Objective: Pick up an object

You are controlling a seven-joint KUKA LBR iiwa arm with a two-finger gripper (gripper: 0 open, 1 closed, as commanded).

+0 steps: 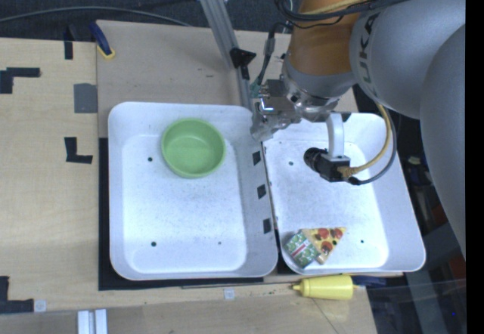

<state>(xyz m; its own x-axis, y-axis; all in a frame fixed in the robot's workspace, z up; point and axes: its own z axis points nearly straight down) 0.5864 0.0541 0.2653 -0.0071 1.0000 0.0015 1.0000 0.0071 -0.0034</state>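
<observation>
Overhead, the desk [45, 196] carries 2 shallow white bins side by side. The left bin [181, 249] holds a green bowl [193, 147], upright, sitting in the far left part of that bin and well apart from the walls. The right bin [378, 204] holds a small colourful packet [314, 243], printed in green, red and yellow, lying flat at the near left corner, close to the rim. Just outside that bin's near edge, a yellow bottle [327, 288] lies on its side on the desk, its nozzle pointing toward the left.

The arm [408, 38] reaches in from the right, its grey casing large in the upper right of the view and its orange band [333, 7] above the wrist. The gripper [266, 119] sits low over the far end of the ridge where the 2 bins meet, at the right bin's far left corner. Whether it is spread or closed cannot be told, because the wrist body hides it from above. Nothing is seen held in it. A black fitting [325, 165] with a yellow cable hangs beside the wrist, over the middle of the right bin.

The bowl lies to the gripper's left, and the packet is well apart from it, toward the near rim.
</observation>
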